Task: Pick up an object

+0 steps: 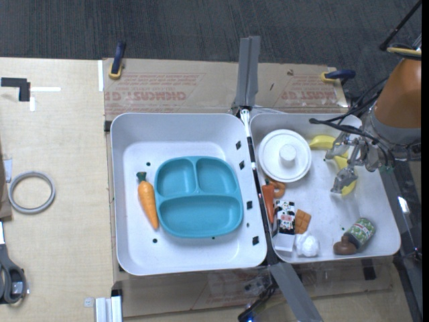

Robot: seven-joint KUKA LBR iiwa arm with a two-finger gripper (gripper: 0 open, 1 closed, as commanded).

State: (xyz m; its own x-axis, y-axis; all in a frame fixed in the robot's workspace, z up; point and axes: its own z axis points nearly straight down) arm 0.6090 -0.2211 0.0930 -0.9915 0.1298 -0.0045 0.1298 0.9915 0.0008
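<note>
Gripper (344, 173): hangs over the right bin's far right part, its metal fingers pointing down and toward the left.
Jaw state: I cannot tell how far apart the fingers stand; wires and metal parts blur together there.
Contact: the lower fingertip overlaps a yellow banana-like piece (347, 187); whether it grips it or only hovers above it is unclear.
Second yellow piece (322, 141): just up and to the left of the gripper, lying on the bin floor.
White round lid (285, 155): left of the gripper, near but apart from it.
Green-labelled can (360, 231): below the gripper, tilted, touching a brown item (344, 247) at its lower left.
Small carton with cow print (286, 218): lower left of the gripper, beside an orange block (303, 220) and a white ball (308, 245).
Right bin (389, 200): directly beneath the gripper.
Left bin (124, 200): well to the left, holding a blue divided plate (198, 197) and a carrot (147, 201).
</note>
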